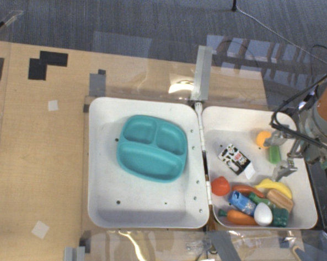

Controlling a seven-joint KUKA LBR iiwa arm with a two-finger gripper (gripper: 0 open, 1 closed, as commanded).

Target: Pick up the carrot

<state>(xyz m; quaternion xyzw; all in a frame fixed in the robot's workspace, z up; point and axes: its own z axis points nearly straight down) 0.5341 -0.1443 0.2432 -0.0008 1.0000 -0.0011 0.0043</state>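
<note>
The carrot (240, 217) is lying at the right bin's (311, 219) front edge; the tool (286, 159) is hanging open above it, holding nothing; the wooden worktop (34, 163) is sitting on grey carpet (132, 15)

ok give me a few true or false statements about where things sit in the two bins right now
1. The teal plastic divided plate lies in the left white bin. True.
2. The orange toy carrot lies on the teal plate. False: it lies at the front of the right white bin.
3. The white egg sits beside the carrot. True.
4. The gripper holds the carrot. False: it is over the right bin's far side, apart from the carrot.
5. The red round tomato is in the left bin. False: right bin.
</note>
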